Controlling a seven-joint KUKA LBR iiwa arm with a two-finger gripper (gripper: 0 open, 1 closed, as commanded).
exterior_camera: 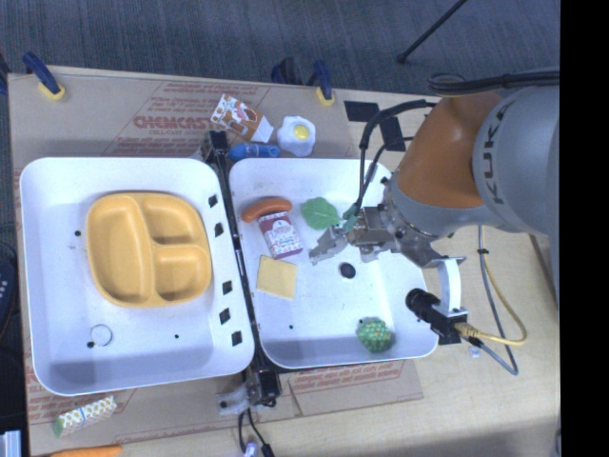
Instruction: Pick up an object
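Note:
My gripper (326, 243) hangs low over the middle of the right bin (409, 346). It is just below a green leafy piece (321, 211) and right of a red labelled packet (280, 235). I see nothing held in it. A small sausage (266, 208) lies above the packet, and a yellow cheese slice (277, 277) lies below it. A bumpy green ball (375, 334) sits near the bin's front right corner. A small dark spot (347, 271) is on the bin floor under the wrist.
The left bin (38, 255) holds a yellow divided plate (150, 248). Behind the bins lie a small carton (234, 114), a blue item (253, 150) and a fried-egg toy (297, 133). The arm's grey and orange body (466, 169) covers the right bin's right side.

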